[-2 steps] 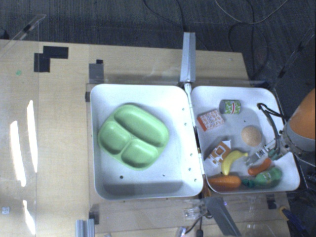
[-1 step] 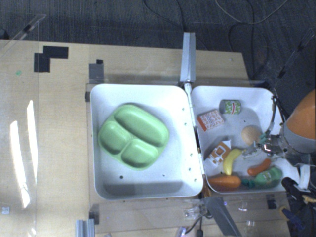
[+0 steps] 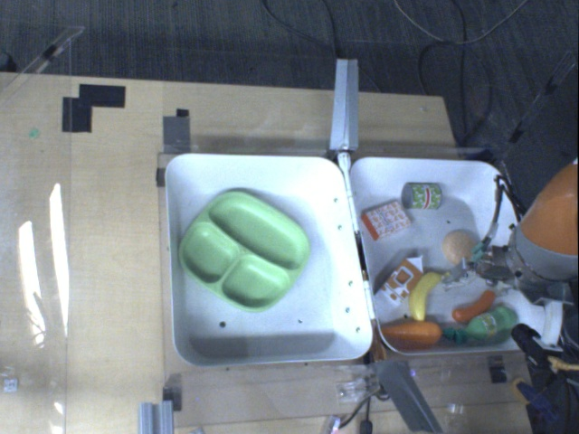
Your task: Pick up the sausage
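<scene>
1. The arm [image 3: 552, 229] comes in from the right edge, its orange band bulging over the right bin's [image 3: 470, 177] far right wall, with the grey wrist below it.
2. The gripper [image 3: 479, 268] sits low inside the right bin, reaching leftward from the wrist. Its metal end is small and blurred from where I stand, so I cannot tell how it is set.
3. The sausage [image 3: 473, 307] lies just below the gripper, a short reddish-orange piece slanted up to the right. It rests on the bin floor near the front right corner.
4. Next to the sausage, a green item [image 3: 493, 322] lies along the front wall, and an orange carrot-like piece [image 3: 412, 334] sits in the front left corner.
5. A yellow banana [image 3: 422, 294] stands slanted between the carrot piece and a small white and orange card [image 3: 399, 278].
6. A beige round thing [image 3: 460, 244] lies just left of the gripper.
7. Further back, a red and white packet [image 3: 385, 218] and a green can [image 3: 422, 195] lie on the floor.
8. The left bin [image 3: 190, 333] holds a green divided plate [image 3: 244, 250], tilted across its middle.
</scene>
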Controlling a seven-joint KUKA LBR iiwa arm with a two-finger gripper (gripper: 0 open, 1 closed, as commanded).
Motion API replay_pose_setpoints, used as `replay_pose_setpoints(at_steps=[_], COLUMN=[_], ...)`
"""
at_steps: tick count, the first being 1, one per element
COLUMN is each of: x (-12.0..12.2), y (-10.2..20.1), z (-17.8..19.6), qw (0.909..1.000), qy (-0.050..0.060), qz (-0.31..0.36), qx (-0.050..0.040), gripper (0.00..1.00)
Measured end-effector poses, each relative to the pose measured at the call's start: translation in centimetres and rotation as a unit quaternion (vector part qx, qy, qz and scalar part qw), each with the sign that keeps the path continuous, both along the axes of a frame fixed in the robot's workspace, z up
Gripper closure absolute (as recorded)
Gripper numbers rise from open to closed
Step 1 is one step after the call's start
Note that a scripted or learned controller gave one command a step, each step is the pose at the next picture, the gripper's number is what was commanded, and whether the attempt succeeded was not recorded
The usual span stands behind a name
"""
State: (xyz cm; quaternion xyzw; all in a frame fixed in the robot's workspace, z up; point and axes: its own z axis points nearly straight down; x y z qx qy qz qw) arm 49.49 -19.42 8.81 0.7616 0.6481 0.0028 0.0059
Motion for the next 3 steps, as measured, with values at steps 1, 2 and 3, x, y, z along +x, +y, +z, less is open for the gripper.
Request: replay_pose_setpoints(at_steps=[1, 2, 3], x=[0.3, 0.2, 5.1], y=[0.1, 1.9, 1.0], z=[0.9, 7.7, 12.8], qw=[1.0, 0.9997, 0.9978], qy=[-0.002, 0.005, 0.005], qz=[0.003, 0.024, -0.066], qx=[0.0006, 0.0018, 0.0021], gripper=[1.0, 1.0, 1.0])
